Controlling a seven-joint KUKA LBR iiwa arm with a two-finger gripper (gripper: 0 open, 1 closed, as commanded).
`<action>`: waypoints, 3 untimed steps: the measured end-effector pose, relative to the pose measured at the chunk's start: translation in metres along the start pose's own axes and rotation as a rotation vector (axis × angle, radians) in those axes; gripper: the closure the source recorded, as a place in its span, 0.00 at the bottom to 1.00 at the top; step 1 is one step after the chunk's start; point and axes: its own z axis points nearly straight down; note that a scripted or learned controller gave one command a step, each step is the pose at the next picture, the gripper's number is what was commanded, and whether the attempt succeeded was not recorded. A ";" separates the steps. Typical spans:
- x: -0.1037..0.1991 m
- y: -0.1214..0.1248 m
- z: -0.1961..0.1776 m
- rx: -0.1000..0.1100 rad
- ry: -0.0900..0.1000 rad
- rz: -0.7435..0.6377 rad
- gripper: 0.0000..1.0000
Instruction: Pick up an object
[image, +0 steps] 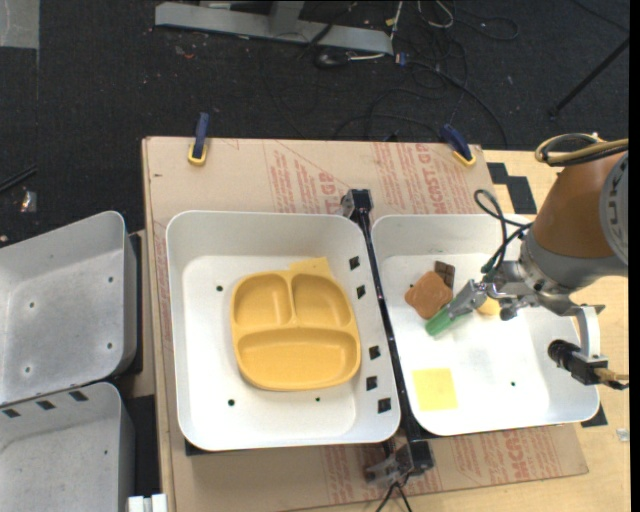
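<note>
In the right bin (560, 400), the claw (470, 298) hangs just above the green marker (447, 317). The marker's long axis runs diagonally toward the lower left. How wide the claw stands, I cannot tell.

The arm (585, 215) is grey with a broad orange band above the wrist. Black cables loop beside it, and a metallic silver pincer (470, 297) sits at its end.
</note>
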 end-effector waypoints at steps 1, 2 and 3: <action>0.000 0.001 0.041 -0.006 0.000 0.000 0.00; 0.001 0.003 0.027 -0.012 0.000 -0.001 1.00; 0.000 0.011 -0.035 -0.012 -0.003 -0.005 1.00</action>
